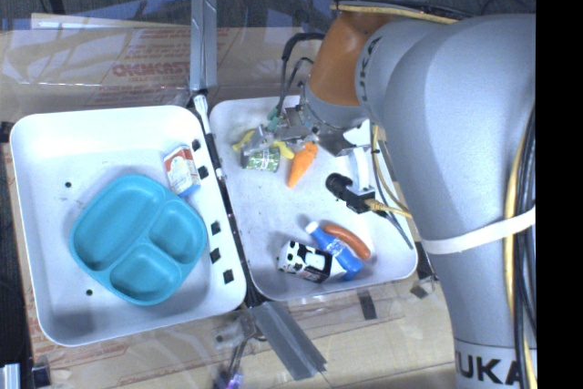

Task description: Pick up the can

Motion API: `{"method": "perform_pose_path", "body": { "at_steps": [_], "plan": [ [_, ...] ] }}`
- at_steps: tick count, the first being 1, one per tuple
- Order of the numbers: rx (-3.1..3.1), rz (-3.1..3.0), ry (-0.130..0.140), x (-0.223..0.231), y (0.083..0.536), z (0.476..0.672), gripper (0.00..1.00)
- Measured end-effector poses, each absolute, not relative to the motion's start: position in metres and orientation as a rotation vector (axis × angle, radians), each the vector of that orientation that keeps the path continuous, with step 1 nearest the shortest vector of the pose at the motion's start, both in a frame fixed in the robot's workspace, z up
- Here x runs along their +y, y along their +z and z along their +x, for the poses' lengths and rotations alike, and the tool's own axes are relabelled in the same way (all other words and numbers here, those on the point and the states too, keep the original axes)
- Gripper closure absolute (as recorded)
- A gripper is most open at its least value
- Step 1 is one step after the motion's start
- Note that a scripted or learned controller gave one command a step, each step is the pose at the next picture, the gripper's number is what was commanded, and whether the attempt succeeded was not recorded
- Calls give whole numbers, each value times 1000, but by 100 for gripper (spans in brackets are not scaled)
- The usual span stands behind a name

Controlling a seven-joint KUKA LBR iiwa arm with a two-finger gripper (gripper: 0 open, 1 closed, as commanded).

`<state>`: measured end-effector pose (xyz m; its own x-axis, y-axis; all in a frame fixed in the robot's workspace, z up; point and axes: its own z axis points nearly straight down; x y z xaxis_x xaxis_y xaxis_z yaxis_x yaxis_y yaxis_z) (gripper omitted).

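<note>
Can: a small can (262, 159) is seen lying on its side at the far end of the right bin (392, 261), its label green and pale, its body round and smooth.
Gripper: the gripper (284, 128) is seen just above and behind the can, at the end of the big grey arm (455, 141). Whether it is apart or together cannot be told, because the parts are small and dark.
Hold: the can is not seen to be held.
Beside the can: an orange carrot (301, 165) is laid just to the right of the can, pointed and matte. Something yellow (242, 140) is tucked to the left of the can.
Farther from the can: a red, white and blue tube (339, 246) and a black and white cow toy (305, 260) are lying well apart from the can, at the near end of the same bin.
Left bin: a blue tray (138, 241) with three dips is seen far to the left of the can, with a small packet (181, 169) by it.
How to do it well: the can should probably be gripped across its round sides, since a smooth round thing may roll away. The carrot should be kept out of the grip.
</note>
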<state>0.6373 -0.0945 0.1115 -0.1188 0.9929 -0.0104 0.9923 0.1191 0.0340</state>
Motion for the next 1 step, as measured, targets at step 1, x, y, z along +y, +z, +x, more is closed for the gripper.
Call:
{"method": "perform_pose_path", "body": {
  "at_steps": [1],
  "plan": [
    [2355, 2036, 31, -96, 111, 638, 0]
  ]
}}
